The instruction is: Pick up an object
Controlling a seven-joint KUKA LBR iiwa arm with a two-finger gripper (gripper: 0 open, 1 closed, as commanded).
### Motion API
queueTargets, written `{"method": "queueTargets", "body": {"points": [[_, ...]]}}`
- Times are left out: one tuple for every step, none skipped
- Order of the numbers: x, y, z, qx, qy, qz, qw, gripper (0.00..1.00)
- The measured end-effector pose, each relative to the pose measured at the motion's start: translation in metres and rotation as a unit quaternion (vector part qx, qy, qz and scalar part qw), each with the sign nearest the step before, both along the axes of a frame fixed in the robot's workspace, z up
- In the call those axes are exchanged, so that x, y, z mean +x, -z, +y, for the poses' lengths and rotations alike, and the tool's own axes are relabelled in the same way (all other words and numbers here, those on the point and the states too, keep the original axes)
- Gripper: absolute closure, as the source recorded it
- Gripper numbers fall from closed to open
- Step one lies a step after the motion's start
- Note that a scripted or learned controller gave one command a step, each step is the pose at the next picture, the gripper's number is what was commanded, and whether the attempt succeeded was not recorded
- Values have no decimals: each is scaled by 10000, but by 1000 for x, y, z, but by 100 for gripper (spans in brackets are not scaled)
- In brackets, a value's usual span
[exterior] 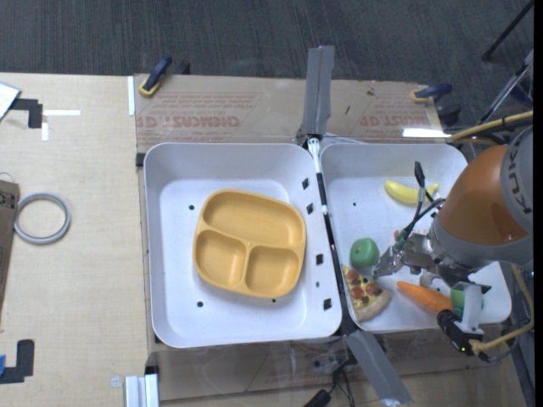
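Observation:
My gripper [392, 261] hangs low in the right bin [356, 176], just right of a green apple [365, 252] and above a pizza slice [366, 292]. An orange carrot [424, 296] lies just right of the gripper, partly under the wrist. A yellow banana [404, 192] rests farther back in the same bin, partly crossed by a black cable. Nothing shows in the gripper's grasp. The grey arm with its orange band [484, 206] covers the bin's right side.
The left bin [170, 227] holds a yellow divided plate [249, 242]. A grey divider bar [318, 91] stands behind the gap between the two bins. A roll of tape [39, 218] lies on the bench at the far left.

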State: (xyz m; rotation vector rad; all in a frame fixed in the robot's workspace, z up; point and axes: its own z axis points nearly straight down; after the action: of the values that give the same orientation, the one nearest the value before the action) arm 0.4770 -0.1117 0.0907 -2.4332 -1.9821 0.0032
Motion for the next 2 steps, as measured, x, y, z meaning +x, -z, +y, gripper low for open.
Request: {"method": "queueTargets", "body": {"points": [[0,-1,-67,-7,-528,-15,9986,0],[0,-1,-47,-8,983,-13,9952,0]]}}
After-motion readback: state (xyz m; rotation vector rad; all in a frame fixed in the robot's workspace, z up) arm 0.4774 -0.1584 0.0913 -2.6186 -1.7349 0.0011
